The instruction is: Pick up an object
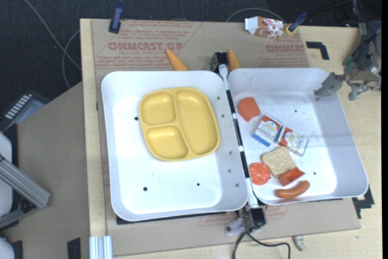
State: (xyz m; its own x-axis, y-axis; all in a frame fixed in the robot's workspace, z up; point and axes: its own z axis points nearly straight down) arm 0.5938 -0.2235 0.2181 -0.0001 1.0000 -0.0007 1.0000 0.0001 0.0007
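Observation:
In the right bin (339, 130) lie several toy foods: an orange-red piece (248, 108), a small milk carton (267, 130) with a second printed packet (294, 142) beside it, a slice of toast (279, 160), a red tomato slice (260, 173), a red wedge (292, 176) and a sausage (292, 190). My gripper (341, 88) hangs over the bin's far right corner, well to the right of the foods. It is open, its fingers spread with nothing between them.
The left bin (121, 179) holds a yellow divided plate (179, 123). A small carton (264, 26) lies on the bench behind the bins. Two orange pieces (176, 60) (233, 59) sit at the bins' back rim. The right bin's right half is bare floor.

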